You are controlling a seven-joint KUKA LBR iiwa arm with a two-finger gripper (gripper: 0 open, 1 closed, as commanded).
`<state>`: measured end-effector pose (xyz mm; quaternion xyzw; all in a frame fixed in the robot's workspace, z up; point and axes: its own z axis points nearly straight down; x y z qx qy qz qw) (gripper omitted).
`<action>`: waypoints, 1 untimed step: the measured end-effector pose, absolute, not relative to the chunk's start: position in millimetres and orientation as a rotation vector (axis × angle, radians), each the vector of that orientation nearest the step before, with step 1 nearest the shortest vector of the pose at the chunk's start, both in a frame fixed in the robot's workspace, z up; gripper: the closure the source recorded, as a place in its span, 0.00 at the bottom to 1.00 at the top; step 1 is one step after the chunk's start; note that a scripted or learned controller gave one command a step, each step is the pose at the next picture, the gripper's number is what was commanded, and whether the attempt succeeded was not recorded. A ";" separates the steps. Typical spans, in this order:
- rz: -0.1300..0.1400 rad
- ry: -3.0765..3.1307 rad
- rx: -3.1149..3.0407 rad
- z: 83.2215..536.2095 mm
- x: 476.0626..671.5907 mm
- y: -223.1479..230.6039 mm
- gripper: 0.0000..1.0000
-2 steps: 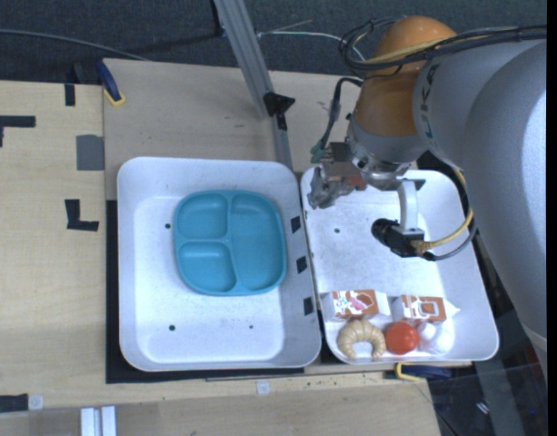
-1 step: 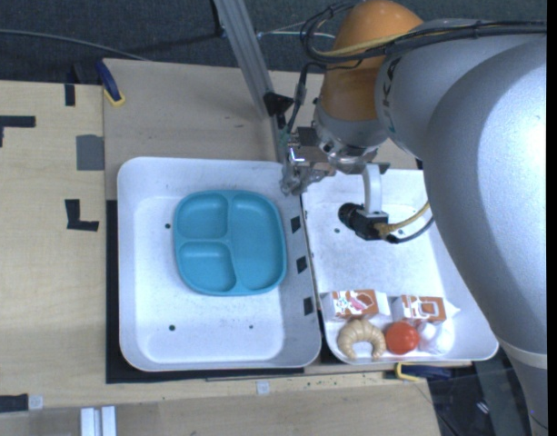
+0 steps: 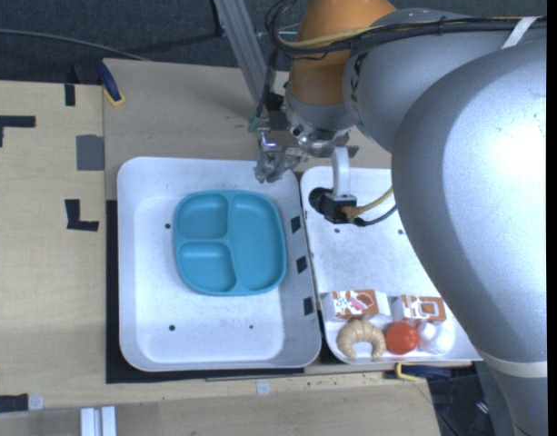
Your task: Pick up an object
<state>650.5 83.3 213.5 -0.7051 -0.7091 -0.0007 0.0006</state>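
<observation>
Hovering at the far edge of the left shallow white bin [image 3: 142, 271], the grey two-finger gripper [image 3: 276, 164] hangs just beyond the one teal three-compartment plastic plate [image 3: 230, 242]; whether it grips anything I cannot tell. Along the near edge of the right white bin [image 3: 369, 252] lie one tan croissant [image 3: 361, 337], one red tomato [image 3: 402, 337] and two orange-and-white cartons [image 3: 354, 303].

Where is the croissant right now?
The croissant lies at the near end of the right bin, along the bottom of the camera view. It sits just left of a red ball and below a small carton.
</observation>
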 end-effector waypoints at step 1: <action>0.003 -2.225 -2.218 213.4 649.9 80.5 0.00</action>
